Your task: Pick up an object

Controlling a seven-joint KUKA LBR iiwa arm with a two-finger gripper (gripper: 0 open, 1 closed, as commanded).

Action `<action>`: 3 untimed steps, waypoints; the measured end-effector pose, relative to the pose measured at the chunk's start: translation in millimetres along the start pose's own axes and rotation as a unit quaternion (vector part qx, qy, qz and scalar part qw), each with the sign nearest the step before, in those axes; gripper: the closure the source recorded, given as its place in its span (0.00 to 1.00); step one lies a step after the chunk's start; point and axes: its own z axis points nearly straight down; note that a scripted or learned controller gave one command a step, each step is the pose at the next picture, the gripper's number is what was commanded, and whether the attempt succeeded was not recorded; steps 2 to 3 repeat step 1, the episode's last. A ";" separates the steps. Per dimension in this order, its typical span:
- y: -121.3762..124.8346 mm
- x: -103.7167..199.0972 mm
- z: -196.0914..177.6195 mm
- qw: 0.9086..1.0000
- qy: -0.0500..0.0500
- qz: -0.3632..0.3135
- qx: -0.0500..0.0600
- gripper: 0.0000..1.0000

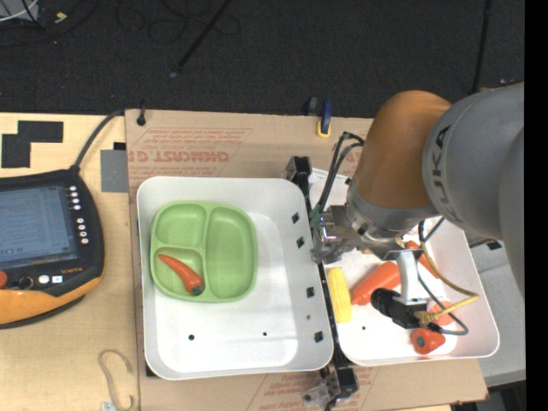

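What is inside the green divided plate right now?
In the green plate, an orange-red chili pepper lies in the lower-left compartment. The other two compartments show bare green. Nothing covers the plate.

R bin crowded w/ toys, arm overhead; L bin front open, plate at back-left.
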 end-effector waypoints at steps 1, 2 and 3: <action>-6.1 4.5 -0.5 1.000 0.000 0.000 0.001 1.00; -6.1 4.5 -0.5 1.000 0.000 0.000 0.001 1.00; -6.1 4.5 -0.5 1.000 0.000 0.000 0.001 1.00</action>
